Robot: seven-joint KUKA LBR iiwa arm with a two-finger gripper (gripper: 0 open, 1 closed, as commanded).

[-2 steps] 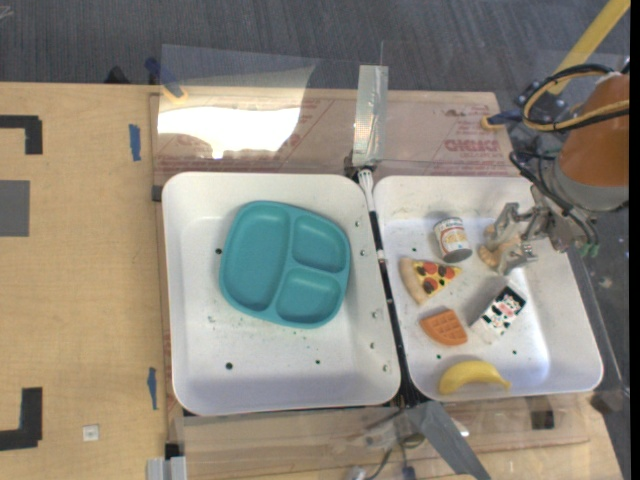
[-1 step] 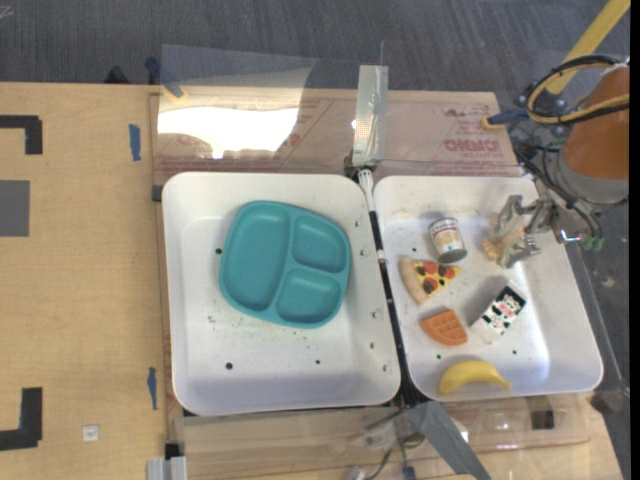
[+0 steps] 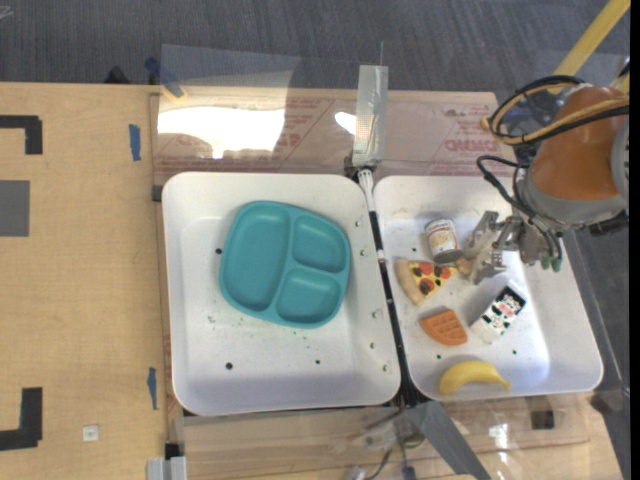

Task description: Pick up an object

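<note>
White right bin holds the pick candidates: can, pizza slice, orange wedge, carton, banana. Gripper hangs low between can and carton, fingers spread with nothing between them, likely lining up on the can or pizza slice just beside it. Teal tray sits alone in the left bin, well apart.

Both white bins look like smooth, slightly glossy plastic, as does the matt teal plate. The bench is pale wood with visible grain. A clear, shiny plastic sheet stands behind, catching glare. The banana looks smooth and plastic
</note>
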